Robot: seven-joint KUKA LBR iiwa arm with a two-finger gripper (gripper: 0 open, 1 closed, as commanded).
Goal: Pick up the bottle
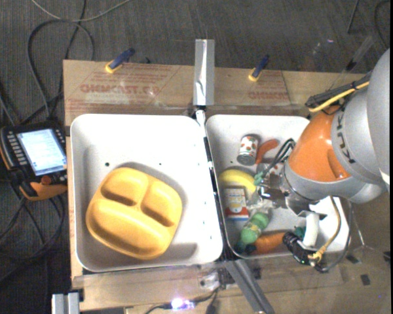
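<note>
Because the bottle (255, 225) lies wedged between carrot (270, 242) and box (235, 200) near the right bin's (216, 175) front edge, the gripper (270, 190), its state untellable, may snag neighbours.

1. the shallow white left bin (85, 175) offers open floor along its top edge and down its left side; a yellow moulded plastic tray with three hollows (135, 210) takes up the middle and lower part.
2. the shallow white right bin (217, 175) is crowded down its left half: a small red-and-white can (248, 148), a slim orange-red piece (268, 149), a yellow rounded object (238, 178), a small labelled carton (235, 201), a green plastic bottle (255, 224) and an orange carrot-shaped toy (270, 242) lie close together, several touching.
3. the grey arm with its orange band (318, 156) overhangs the right bin's right half, blocking approach from that side.
4. bare white floor shows at the right bin's top edge, above the can.
</note>
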